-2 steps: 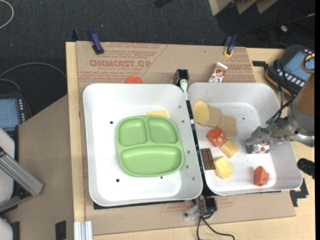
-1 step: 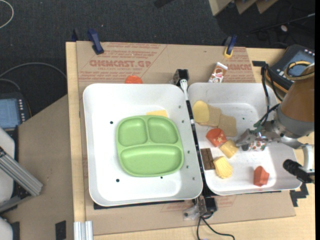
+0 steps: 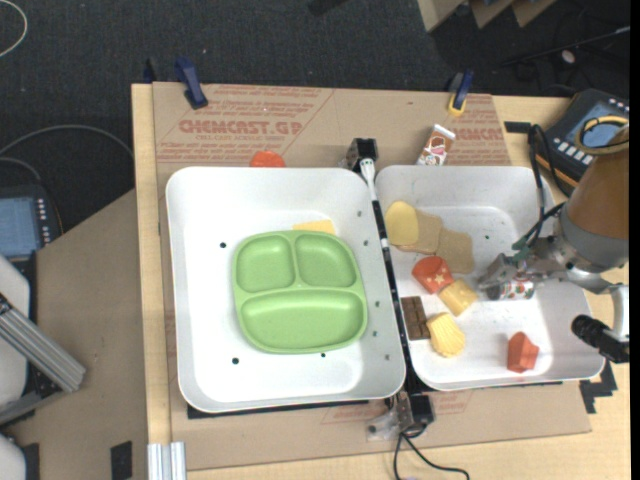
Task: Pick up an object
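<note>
Camera view, right of frame: gripper (image 3: pixel 497 280) low in the right bin (image 3: pixel 470 178), fingers' state cannot be told. Crowded toy food (image 3: pixel 437 274) lies just left; risk of nudging pieces, missing the pick.

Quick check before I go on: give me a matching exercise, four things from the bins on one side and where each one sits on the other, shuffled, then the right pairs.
Things:
1. green divided plate
2. red block
3. corn cob
4. gripper

Places:
A. right bin, near its front right corner
B. over the right bin, beside the yellow wedge
C. middle of the left bin
D. right bin, by its left wall, next to a brown bar

Pairs: 1-C, 2-A, 3-D, 4-B
</note>
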Available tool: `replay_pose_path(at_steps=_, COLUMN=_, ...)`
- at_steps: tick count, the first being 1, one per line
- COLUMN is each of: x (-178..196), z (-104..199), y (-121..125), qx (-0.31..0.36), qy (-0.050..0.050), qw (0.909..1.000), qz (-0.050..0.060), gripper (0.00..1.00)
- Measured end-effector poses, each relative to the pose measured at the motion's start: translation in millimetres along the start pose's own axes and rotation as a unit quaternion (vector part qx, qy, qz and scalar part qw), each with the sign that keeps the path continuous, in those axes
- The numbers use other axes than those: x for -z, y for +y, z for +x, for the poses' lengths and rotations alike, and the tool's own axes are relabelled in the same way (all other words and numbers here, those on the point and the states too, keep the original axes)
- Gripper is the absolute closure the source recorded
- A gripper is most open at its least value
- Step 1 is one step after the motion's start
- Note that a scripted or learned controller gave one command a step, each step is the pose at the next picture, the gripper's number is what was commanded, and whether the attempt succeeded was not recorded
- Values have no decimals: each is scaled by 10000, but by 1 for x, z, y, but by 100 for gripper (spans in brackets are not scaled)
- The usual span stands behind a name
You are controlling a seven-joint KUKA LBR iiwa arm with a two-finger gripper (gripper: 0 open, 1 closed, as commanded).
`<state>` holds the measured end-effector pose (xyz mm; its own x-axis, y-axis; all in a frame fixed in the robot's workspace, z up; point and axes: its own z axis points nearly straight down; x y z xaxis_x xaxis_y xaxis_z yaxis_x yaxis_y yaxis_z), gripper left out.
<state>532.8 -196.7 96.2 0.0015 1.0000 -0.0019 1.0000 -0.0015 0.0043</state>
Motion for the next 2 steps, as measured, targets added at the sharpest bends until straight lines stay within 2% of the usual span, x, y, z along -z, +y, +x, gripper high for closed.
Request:
replay_pose_path(at_steps=1, x=75, z=96, y=22, qx=62, qy=22, qw=10000, qz=-26, gripper=100)
replay_pose_path(at_steps=2, x=104, z=158, y=-14, qx=43, qy=33, qw=10000, qz=32, gripper=100)
